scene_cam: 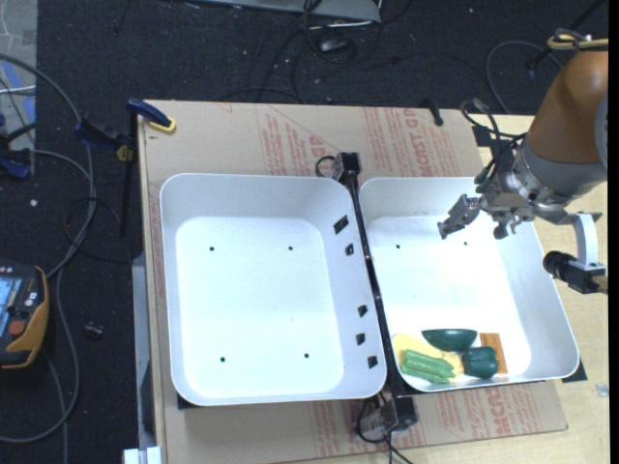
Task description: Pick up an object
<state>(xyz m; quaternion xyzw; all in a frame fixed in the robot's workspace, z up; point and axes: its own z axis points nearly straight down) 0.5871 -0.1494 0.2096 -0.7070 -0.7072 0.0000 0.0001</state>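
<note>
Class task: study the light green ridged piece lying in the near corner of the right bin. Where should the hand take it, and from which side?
Probably across the middle of the light green ridged piece, coming straight down from above. It lies flat and elongated, with the bin wall close in front and a dark green bowl-shaped piece crowding behind.

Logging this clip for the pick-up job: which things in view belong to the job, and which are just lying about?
Job:
- tool over right white bin
- dark green bowl-shaped piece
- light green ridged piece
- small teal block
- flat yellow piece
- orange flat piece

Lying about:
- left white bin
- blue-yellow clamp
- handheld pendant
</note>
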